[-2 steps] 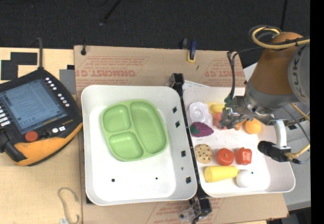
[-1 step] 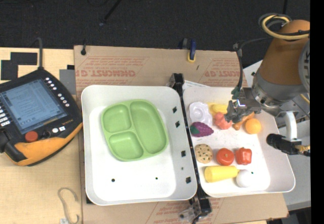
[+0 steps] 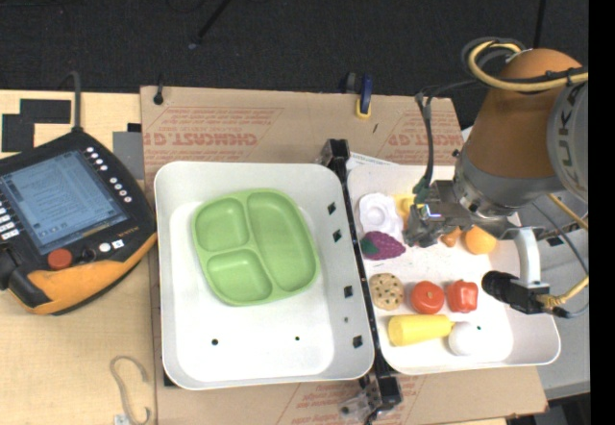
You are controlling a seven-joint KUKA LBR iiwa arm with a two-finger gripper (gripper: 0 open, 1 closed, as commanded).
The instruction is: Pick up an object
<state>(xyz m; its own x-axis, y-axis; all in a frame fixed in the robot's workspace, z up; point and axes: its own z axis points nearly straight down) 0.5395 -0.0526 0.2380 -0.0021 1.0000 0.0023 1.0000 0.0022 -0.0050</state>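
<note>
Nearest the camera, along the front edge of the right bin, lie a yellow piece and a white ball. Behind them sit a cookie, a tomato and a red pepper, packed close. Further back are purple grapes, a white cup and an orange. The gripper hangs low between the grapes and the orange; I cannot tell how wide it stands or whether it has hold of anything. With things so crowded, I'd worry it nudges a neighbour or closes on nothing. The left bin holds a green divided tray.
</note>
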